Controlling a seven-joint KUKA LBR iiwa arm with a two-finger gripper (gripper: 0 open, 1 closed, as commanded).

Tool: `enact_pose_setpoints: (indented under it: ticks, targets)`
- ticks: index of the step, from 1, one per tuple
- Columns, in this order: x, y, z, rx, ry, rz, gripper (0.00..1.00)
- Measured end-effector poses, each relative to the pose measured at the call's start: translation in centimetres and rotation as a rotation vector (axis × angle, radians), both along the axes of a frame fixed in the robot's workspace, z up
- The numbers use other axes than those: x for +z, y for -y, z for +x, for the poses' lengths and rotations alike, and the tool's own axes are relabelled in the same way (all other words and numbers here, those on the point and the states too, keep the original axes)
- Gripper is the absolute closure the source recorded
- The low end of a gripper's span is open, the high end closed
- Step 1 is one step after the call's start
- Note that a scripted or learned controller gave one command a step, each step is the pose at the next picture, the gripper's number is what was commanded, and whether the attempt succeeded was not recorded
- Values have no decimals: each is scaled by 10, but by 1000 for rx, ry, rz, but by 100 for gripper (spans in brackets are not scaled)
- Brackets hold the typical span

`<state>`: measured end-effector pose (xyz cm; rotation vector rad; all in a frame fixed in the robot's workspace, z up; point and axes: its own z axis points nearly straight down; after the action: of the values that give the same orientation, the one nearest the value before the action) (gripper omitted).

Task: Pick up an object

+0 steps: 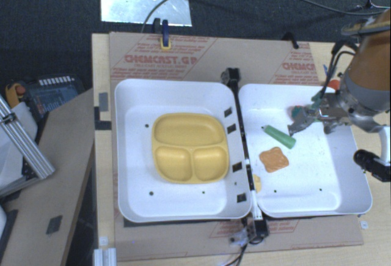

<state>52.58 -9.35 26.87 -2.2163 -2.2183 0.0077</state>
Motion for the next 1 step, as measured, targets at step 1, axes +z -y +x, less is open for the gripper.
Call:
enact_pose_setpoints:
  ticks: [1]
  targets:
    - [4,0,2,2,9,-1,0]
